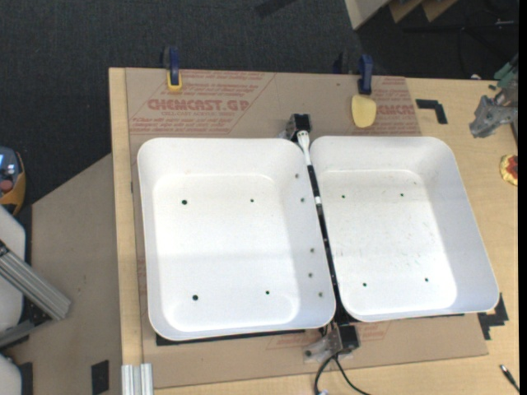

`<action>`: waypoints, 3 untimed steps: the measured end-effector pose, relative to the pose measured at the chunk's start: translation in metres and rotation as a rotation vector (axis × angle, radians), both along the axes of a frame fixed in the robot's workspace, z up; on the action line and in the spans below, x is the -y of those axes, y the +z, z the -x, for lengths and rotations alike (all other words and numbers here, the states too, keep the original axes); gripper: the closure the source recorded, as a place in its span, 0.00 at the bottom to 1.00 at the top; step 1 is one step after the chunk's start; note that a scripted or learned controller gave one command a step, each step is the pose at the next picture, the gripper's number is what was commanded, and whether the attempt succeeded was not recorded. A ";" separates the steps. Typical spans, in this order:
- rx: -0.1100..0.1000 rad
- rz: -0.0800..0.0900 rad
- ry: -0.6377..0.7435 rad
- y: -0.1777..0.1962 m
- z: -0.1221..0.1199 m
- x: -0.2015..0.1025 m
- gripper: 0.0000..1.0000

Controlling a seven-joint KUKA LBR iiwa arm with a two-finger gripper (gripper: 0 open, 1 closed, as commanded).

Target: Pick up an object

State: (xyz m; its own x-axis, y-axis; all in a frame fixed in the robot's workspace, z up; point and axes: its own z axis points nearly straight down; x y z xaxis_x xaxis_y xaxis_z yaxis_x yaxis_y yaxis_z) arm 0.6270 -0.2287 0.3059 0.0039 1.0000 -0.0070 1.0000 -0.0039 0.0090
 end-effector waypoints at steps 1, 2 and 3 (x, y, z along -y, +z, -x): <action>0.004 -0.001 0.005 0.083 -0.006 -0.005 1.00; -0.014 -0.009 0.009 -0.006 -0.041 -0.049 1.00; -0.002 -0.003 0.002 0.036 -0.040 -0.003 1.00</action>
